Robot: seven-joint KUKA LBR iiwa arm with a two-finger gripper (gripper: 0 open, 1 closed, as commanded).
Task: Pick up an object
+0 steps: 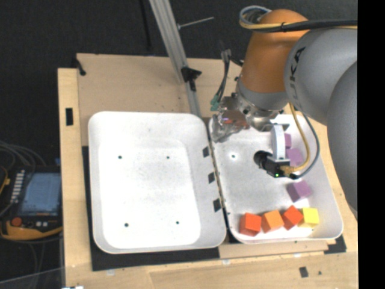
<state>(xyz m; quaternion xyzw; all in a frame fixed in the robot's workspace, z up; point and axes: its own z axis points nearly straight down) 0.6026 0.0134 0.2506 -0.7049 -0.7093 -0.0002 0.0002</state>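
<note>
One gripper (227, 123) hangs over the far left corner of the right bin (240, 161), close to the wall it shares with the left bin (150, 179). Its metal tip is small and blurred from this height, so I cannot tell whether it is spread or closed, and no block can be seen in it. Just right of it, a white bracket (277, 141) and a black part with a green light (265, 161) hang below the wrist. Seven small blocks lie in the right bin, all of them cube-like and plain in colour. Three are purple: one (288, 140) peeks out beside the white bracket, a second (295, 156) lies just below it near the cable, and a third (299, 189) sits apart, further toward the near side. Four more form a row along the near wall, touching or nearly so: a red-orange block (250, 223), an orange block (273, 220), a red block (293, 215) turned at an angle, and a yellow block (310, 215) at the right end. Two white bins sit side by side on the table (69, 161), and above the wrist runs the arm's orange band (267, 53).
</note>
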